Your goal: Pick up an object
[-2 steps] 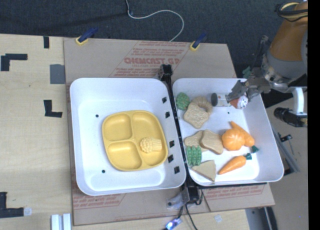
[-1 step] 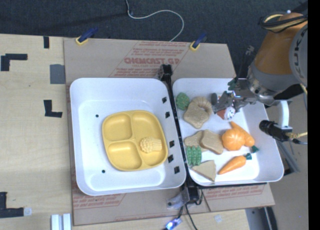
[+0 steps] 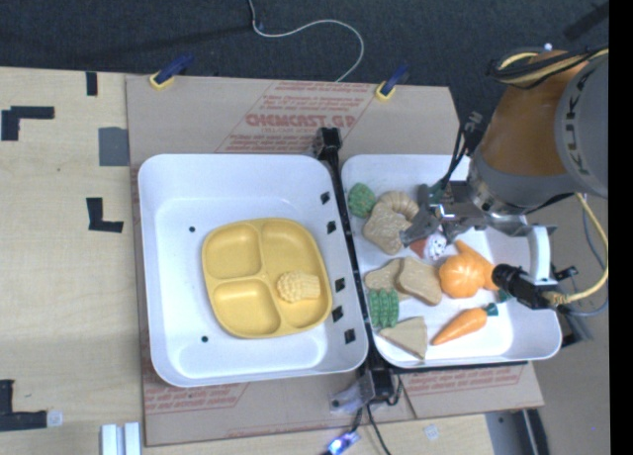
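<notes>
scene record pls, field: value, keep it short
arm: grey with orange band, reaching in from the right over the right bin
gripper: low among the food in the right bin, beside a tan bread-like piece; finger state unclear
right bin contents: orange pumpkin-like piece, carrot, bread slice, sandwich wedge, two green pieces
left bin: yellow divided plate
plate contents: corn cob in the lower right compartment
held: nothing visibly between the fingers

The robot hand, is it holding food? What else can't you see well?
- Gripper: too small and cluttered in the camera view to tell what it does.
- Small spotted thing: half hidden under the gripper.
- Right bin: the arm covers its upper right part.
- Sandwich: blurry, filling unclear.
</notes>
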### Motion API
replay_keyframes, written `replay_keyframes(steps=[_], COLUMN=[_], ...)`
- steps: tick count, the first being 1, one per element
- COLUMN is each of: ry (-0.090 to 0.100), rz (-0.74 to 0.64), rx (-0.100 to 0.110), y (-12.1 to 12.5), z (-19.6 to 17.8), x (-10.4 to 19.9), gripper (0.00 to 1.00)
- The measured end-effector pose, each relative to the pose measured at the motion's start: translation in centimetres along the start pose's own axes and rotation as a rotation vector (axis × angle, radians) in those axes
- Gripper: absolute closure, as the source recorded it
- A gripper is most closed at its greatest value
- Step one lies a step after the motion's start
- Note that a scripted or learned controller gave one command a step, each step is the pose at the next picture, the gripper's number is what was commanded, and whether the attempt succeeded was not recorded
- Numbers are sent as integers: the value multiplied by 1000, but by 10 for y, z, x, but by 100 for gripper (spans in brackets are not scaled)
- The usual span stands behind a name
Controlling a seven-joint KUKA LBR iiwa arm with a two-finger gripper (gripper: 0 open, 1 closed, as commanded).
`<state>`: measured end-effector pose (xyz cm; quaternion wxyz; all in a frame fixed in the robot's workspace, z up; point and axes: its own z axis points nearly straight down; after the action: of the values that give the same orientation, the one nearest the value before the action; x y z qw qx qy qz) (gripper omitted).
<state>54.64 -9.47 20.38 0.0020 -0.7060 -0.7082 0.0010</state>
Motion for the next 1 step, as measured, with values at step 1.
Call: replay_keyframes(steps=[1], ry=[0], rz=[-1], rx=[1], y=[-29], z=[1], x=[44], gripper=[100])
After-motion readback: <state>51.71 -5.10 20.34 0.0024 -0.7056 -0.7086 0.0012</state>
